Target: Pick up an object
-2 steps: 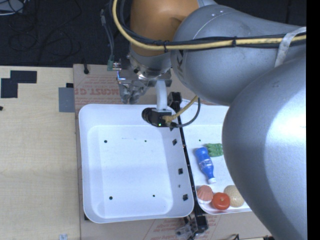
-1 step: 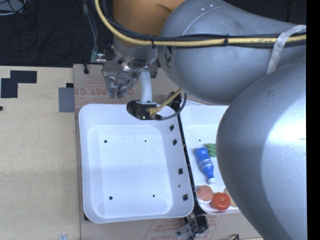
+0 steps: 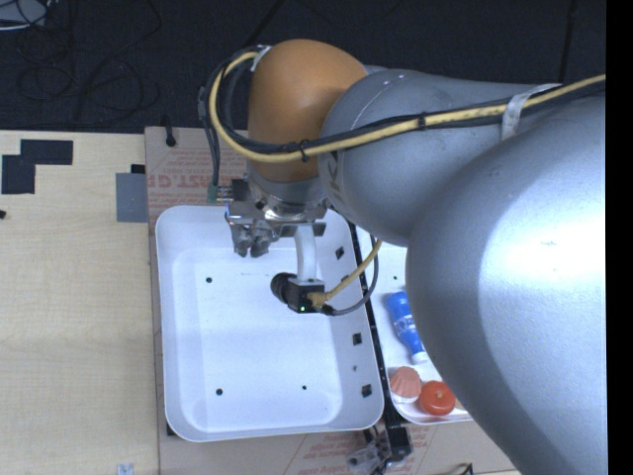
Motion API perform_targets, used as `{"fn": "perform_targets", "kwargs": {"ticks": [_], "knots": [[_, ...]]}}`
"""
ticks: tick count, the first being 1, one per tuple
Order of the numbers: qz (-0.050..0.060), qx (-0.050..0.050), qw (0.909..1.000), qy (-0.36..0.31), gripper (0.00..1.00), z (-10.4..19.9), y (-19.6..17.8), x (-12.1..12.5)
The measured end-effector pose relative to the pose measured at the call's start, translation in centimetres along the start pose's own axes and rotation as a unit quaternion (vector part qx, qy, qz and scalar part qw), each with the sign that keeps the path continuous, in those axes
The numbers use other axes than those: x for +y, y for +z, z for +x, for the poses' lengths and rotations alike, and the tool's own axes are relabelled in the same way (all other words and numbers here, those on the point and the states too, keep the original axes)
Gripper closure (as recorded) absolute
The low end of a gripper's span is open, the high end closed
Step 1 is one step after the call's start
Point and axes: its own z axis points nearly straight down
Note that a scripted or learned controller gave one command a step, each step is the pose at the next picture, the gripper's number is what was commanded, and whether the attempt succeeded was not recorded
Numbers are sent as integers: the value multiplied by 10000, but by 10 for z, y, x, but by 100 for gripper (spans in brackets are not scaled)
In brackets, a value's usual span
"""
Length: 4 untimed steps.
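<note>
My gripper [image 3: 255,239] hangs over the far part of the left white bin [image 3: 176,404], near its back wall. Nothing shows under or in it. The big grey arm with its orange band [image 3: 297,87] reaches in from the right and hides most of the right bin [image 3: 394,265]. In the visible strip of the right bin lie a blue and white tube [image 3: 404,325], a pale pink round object [image 3: 404,382] and a red round object [image 3: 436,398] close together at the near end.
A black cable fitting [image 3: 293,291] with a yellow cable hangs from the wrist over the left bin's middle. A black divider strip [image 3: 368,325] runs between the two bins. The pale wooden bench [image 3: 69,305] extends to the left.
</note>
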Motion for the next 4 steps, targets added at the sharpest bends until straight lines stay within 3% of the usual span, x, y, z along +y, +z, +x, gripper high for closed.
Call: {"fn": "perform_targets", "kwargs": {"ticks": [1,2,3,4], "knots": [[-92,38,9999,-34,100,42,-70,28],[-127,48,9999,-26,100,39,-195,26],[-78,33,10000,-27,100,35,-260,7],[-32,16,10000,-29,100,38,-232,-13]]}}
